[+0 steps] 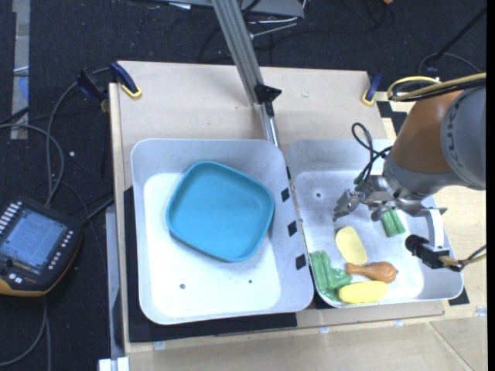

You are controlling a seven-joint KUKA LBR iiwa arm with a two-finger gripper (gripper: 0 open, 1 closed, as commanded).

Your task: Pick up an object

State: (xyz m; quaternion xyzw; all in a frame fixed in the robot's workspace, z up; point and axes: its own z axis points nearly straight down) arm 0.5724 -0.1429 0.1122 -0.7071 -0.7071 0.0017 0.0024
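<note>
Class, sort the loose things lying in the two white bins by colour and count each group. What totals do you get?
Blue: 1, the plate in the left bin.
Yellow: 2, the oval piece and the piece at the front of the right bin.
Green: 2, the long piece and the small block.
Brown: 1, the drumstick.
Total: 6

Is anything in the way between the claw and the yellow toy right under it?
Nothing visible is. The claw hangs over the right bin, just above the pale yellow toy, with bare bin floor between them. The green piece sits off to the side.
</note>
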